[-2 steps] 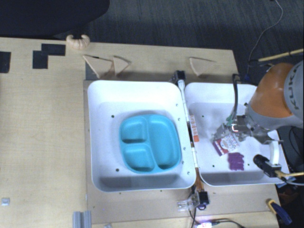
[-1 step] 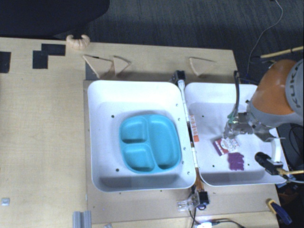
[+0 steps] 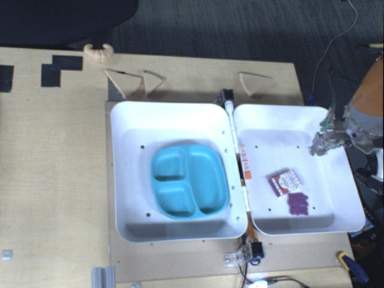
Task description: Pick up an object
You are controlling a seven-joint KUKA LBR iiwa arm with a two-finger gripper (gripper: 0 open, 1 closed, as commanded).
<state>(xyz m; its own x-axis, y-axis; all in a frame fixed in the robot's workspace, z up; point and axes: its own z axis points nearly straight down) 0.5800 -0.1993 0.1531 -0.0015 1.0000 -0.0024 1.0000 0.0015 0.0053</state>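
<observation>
While the end effector (image 3: 319,144) hovers over the right bin's (image 3: 342,221) far right edge, its opening unclear, the packet (image 3: 284,181) lies nearer and leftward.

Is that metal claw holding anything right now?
Nothing is held: the gripper hangs over the right bin, apart from the packet and purple toy.

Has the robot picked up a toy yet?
Not yet. Nothing looks done: the small red and white packet and the purple thing lie in the right bin, and the blue tray sits in the left bin. The gripper is over the right bin's far edge, away from both. Reaching and grabbing are left.
</observation>
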